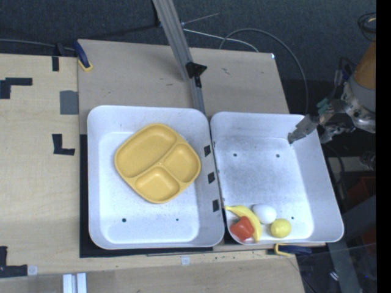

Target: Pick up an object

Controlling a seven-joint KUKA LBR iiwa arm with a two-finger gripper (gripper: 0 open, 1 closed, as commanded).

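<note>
The toys, a banana, a red piece, a white egg and a small yellow ball, lie bunched at the near edge of the right bin, toward its near left corner, the red piece touching the banana and the egg just beside both. The gripper hangs at the far right corner of that bin, over its rim and well apart from the cluster; it grips nothing, and whether the claw is spread or pressed together I cannot tell from this slant. To do the pick well, I judge that the arm should cross the bin toward its near edge and choose the yellow ball, which sits a little apart from the others on the right of the group, so that a finger can come down on each side without nudging the egg. Descending straight and low matters, since round toys roll off easily against the bin wall. The left bin holds one yellow divided plate, lying flat near its far edge with three hollows and nothing in them.
</note>
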